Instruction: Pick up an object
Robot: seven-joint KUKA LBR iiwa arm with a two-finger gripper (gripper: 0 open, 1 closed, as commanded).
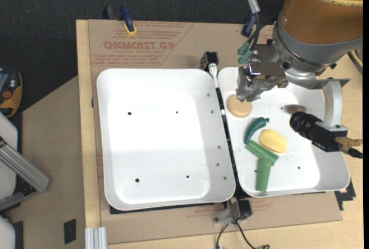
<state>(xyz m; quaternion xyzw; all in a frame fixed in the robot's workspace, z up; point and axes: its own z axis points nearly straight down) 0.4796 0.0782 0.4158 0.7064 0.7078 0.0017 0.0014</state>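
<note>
Near the right bin's (340, 176) back-left corner lies a tan disc (239, 107), round and flat, so we read no long axis or heading; the gripper (249, 94) hangs just over it, its state we cannot tell; we judge the grasp under way, a straight descent wanted next; green tool (262, 155) and yellow lump (273, 140) lie apart.

The arm (323, 6) hides the right bin's (300, 181) far corner.
</note>
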